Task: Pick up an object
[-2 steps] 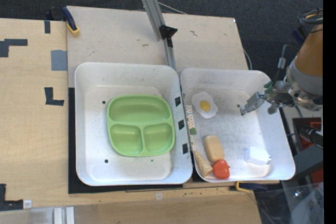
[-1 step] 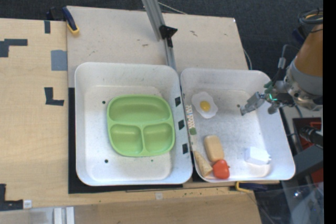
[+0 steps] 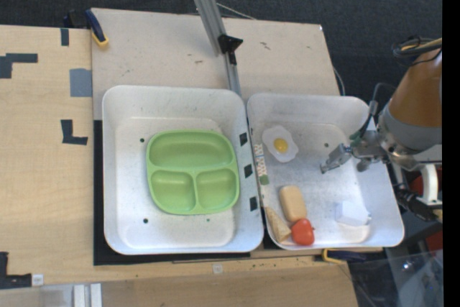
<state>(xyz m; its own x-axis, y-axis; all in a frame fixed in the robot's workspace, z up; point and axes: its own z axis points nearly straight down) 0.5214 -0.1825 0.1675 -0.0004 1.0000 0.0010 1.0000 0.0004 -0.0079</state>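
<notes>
Pincer over the right bin, fingers apart, clamped on nothing. Fried egg lies left of it; bread roll and tomato below-left. Pick not yet made; descent and grasp remain.

Matt plastics, bare metal, pale wood

The gripper looks like dull grey metal; left of its fingers the fried egg shows glossy plastic, and below-left the tomato shines smooth red beside a matt tan bread roll. The white bins look scuffed, speckled plastic; the green tray smooth, satin plastic; the bench pale matt wood.
</notes>
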